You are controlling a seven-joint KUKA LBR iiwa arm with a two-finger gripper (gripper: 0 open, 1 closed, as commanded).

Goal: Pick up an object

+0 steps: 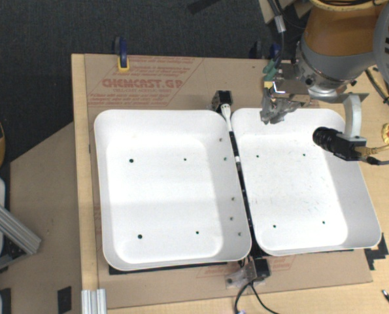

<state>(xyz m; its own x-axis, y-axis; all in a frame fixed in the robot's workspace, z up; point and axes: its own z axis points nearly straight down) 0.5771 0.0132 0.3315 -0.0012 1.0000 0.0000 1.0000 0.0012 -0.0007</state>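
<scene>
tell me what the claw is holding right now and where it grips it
Nothing can be seen held: the claw hangs over the far edge of the right bin.

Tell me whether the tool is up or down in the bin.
Up. The tool hangs above the far rim of the right bin, near its top left corner, apart from the floor.

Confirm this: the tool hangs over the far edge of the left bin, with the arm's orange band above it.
Wrong bin. The camera view shows the tool over the far edge of the right bin, near that bin's far-left corner, not over the left bin. The rest holds: the arm's orange band sits above it.
</scene>
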